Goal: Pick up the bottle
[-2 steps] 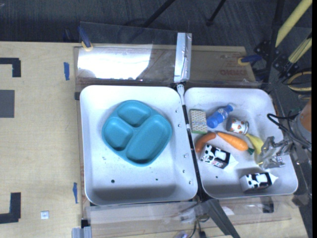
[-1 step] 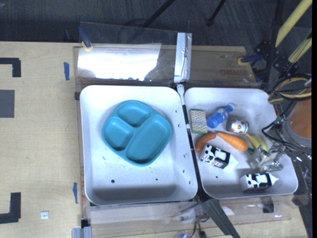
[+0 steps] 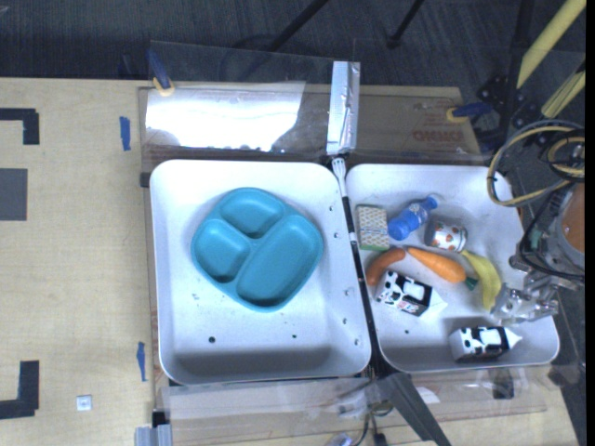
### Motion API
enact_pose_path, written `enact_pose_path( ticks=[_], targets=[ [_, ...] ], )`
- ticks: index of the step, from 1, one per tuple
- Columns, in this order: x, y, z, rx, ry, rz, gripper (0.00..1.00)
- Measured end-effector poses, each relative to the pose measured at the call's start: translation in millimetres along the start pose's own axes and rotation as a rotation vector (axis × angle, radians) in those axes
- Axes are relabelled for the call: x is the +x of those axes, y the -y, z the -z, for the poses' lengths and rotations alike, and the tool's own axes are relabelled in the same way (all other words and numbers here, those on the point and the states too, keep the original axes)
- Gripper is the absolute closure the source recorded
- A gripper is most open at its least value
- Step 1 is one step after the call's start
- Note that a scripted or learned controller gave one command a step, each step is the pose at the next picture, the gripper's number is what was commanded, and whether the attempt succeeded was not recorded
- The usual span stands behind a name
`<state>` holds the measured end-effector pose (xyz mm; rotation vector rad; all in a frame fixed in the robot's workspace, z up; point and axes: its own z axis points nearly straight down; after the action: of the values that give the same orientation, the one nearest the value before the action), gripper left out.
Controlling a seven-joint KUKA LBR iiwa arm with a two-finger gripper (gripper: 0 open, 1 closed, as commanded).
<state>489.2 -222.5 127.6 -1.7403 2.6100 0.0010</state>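
Note:
A small blue bottle (image 3: 412, 219) with a pale cap lies on its side in the upper middle of the right bin (image 3: 539, 349). My gripper (image 3: 523, 302) hangs at that bin's right side, just right of a banana (image 3: 485, 279) and above a black-and-white cow toy (image 3: 483, 340). It is well to the right of the bottle and lower in the view, apart from it, with nothing visibly held.
Around the bottle lie a checked sponge (image 3: 372, 226), a silver can (image 3: 446, 238), a carrot (image 3: 435, 265) and a second cow-patterned toy (image 3: 404, 292). The left bin (image 3: 177, 277) holds a blue divided plate (image 3: 257, 247). Cables hang at the far right (image 3: 535, 170).

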Motion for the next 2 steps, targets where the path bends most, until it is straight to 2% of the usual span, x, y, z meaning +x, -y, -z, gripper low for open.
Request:
enact_pose_path(
  ticks=[1, 2],
  targets=[
    [0.1, -0.1, -0.1, -0.001, 0.000, 0.000, 0.00],
    [-8.8, 0.4, -12.5, 0.006, 0.010, 0.538, 0.00]
  ],
)
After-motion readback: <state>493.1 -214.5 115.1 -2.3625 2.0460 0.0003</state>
